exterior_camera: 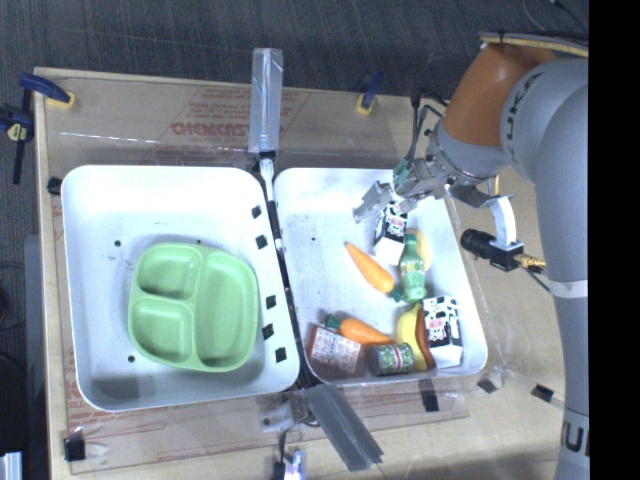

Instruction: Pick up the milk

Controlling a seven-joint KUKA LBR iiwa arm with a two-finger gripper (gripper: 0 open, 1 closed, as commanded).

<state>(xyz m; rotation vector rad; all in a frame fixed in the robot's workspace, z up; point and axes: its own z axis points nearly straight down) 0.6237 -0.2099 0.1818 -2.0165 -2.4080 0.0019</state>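
White milk carton (442,330) with black cow patches, lying in the near right corner of the right bin (320,200), touching a banana (407,326). Well apart from the gripper (385,200), up by the far rim over a smaller cow-patched carton (392,226). Gripper open or closed: cannot tell. Bare floor along the bin's left side.

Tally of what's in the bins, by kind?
Milk cartons: 2
Carrots: 2
Green bottle: 1
Bananas: 2
Can: 1
Brown packet: 1
Green tray: 1
Total: 10
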